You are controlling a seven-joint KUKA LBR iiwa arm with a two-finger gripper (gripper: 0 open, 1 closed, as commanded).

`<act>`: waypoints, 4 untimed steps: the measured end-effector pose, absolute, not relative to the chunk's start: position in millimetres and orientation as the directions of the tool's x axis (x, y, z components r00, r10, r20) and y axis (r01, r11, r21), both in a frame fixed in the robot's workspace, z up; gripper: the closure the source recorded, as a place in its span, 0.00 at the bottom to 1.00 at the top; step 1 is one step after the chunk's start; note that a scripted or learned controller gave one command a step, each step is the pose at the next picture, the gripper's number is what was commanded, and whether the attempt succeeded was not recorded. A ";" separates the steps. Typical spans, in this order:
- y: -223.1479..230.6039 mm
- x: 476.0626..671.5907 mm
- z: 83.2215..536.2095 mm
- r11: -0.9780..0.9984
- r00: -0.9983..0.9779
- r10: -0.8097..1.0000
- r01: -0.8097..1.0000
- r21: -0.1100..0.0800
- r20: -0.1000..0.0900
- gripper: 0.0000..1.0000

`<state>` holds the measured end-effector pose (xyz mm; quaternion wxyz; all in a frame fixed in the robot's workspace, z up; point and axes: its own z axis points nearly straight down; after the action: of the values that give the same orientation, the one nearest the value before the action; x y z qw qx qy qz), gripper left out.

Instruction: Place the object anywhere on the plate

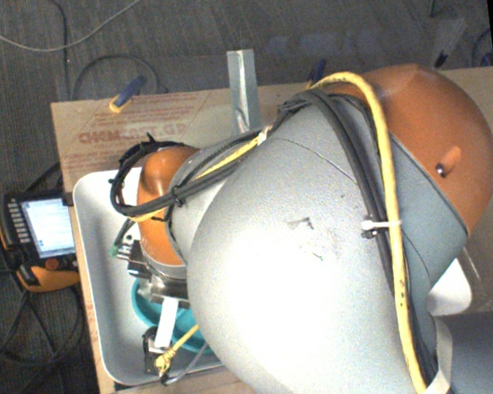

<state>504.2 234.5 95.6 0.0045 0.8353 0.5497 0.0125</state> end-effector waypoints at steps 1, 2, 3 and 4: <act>236.3 492.4 95.8 -0.621 0.621 0.784 0.783 0.017 0.026 1.00; 237.9 491.5 95.8 -0.791 0.790 0.612 0.612 0.008 0.029 1.00; 214.0 492.9 99.3 -0.969 0.969 0.243 0.244 -0.028 0.042 1.00; 199.4 494.9 101.0 -0.973 0.973 0.227 0.229 -0.035 0.050 1.00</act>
<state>494.9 199.4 101.0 -0.0200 0.9929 0.1149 0.0228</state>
